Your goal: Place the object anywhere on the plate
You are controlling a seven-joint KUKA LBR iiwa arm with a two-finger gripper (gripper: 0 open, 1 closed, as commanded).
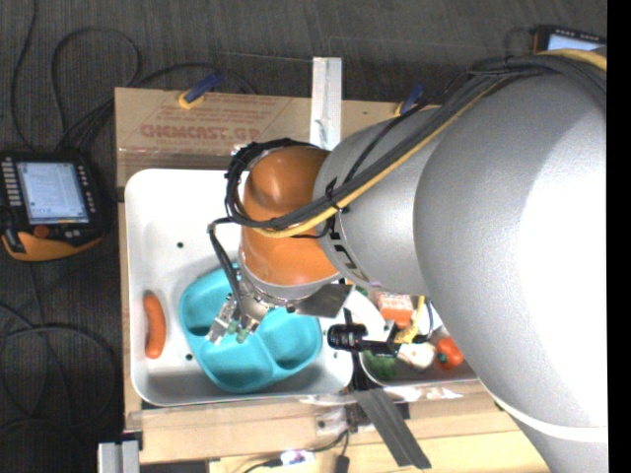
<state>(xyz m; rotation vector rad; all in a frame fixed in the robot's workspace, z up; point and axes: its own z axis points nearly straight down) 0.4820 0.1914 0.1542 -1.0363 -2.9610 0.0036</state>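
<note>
Your tool (234, 325) hovers over the turquoise plate (286, 348), its grip impossible to tell; the orange carrot (154, 324) lies left, needing pickup

From my remote feed the floor (118, 28) is dark grey ribbed carpet, with thin black cables (39, 57) looping over it at upper left and lower left. A handheld control pendant (47, 203) with a lit screen and an orange-edged casing lies on the carpet left of the desk (197, 126), whose far edge carries a brown cardboard sheet with red lettering. I note even, flat lighting and a second lit screen (572, 39) at top right.
</note>
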